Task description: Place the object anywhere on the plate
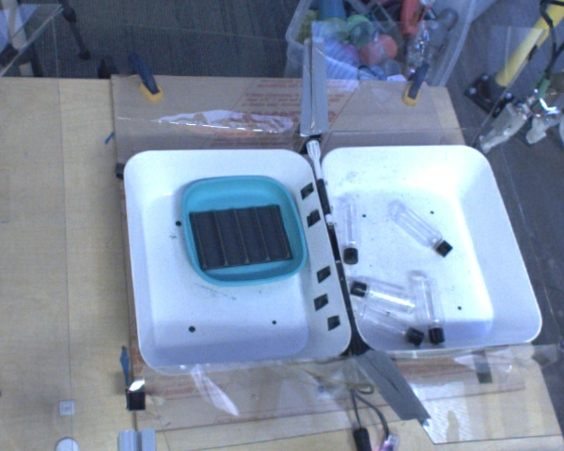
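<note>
White bins (150,252) hold a teal plate (195,195) and clear vials (420,228).

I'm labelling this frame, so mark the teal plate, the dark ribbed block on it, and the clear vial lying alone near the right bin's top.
teal plate (195,200): camera view, bare left rim.
dark ribbed block (240,237): camera view, middle.
clear vial (415,225): camera view, mid-body.

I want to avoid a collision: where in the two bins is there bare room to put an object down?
Left bin: the teal plate has only its rim bare around the dark ribbed insert; bare floor lies in front of the plate and along its left side. Right bin: the far right corner is bare. Crowded: clear tubes fill its near and left parts.
</note>
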Tool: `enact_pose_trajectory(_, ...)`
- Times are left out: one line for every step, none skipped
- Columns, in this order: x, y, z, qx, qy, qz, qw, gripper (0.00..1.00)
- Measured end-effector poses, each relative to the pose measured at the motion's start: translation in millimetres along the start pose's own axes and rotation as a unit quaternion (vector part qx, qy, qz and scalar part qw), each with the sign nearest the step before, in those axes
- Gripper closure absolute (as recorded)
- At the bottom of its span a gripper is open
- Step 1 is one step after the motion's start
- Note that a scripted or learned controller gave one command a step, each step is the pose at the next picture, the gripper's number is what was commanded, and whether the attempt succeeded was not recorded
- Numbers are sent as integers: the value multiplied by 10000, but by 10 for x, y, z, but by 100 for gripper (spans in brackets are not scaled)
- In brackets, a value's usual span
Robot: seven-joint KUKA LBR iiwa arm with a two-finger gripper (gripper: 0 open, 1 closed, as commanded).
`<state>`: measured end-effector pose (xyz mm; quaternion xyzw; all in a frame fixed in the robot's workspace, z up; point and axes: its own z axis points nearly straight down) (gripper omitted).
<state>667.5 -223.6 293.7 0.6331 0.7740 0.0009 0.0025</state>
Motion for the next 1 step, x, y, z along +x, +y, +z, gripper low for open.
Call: enact_pose_trajectory(-2, -2, -98, 1, 1, 147, 9999, 0)
